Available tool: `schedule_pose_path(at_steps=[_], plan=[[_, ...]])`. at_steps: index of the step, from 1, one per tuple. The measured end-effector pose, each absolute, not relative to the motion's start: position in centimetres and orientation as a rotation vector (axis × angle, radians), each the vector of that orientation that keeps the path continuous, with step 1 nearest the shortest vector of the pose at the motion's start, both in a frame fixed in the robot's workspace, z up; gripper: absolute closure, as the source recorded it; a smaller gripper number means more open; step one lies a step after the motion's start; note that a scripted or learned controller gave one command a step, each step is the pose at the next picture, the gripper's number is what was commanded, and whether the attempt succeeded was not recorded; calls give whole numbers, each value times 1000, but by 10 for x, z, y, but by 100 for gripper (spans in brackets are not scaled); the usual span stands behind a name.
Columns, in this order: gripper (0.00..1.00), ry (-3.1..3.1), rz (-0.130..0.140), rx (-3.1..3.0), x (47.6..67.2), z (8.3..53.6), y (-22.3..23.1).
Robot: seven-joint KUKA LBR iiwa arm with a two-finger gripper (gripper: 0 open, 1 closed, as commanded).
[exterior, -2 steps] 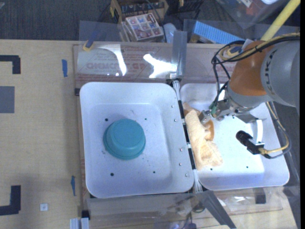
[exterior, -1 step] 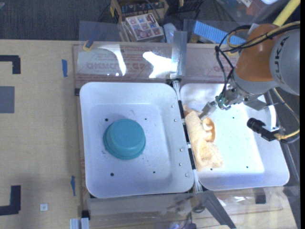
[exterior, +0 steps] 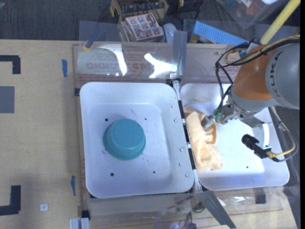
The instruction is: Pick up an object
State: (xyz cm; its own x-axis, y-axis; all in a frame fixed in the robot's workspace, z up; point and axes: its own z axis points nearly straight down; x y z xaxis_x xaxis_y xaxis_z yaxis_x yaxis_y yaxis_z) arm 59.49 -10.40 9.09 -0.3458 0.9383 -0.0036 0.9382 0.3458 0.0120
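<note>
We see two white bins (exterior: 95, 104) on a wooden bench (exterior: 38, 128), and boxes (exterior: 140, 25) behind them.

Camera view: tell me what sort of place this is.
Probably a robotics lab's grasping test bench: two white bins side by side on a wooden bench, a grey and orange arm reaching in, and cluttered boxes on the floor behind.

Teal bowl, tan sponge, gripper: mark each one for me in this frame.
teal bowl (exterior: 125, 138), camera view, middle of its upturned base, in the left bin.
tan sponge (exterior: 204, 147), camera view, middle of its long top face, in the right bin.
gripper (exterior: 209, 122), camera view, at its tip over the sponge's upper end.
</note>
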Motion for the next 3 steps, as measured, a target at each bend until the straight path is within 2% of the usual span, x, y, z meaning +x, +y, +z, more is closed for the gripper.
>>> schedule_pose_path(at_steps=[1,2,3], plan=[[0,2568,3,1805,600,186,-40],[0,2441,-1,1980,570,185,-82],[0,2154,-3,2292,514,184,-60]])
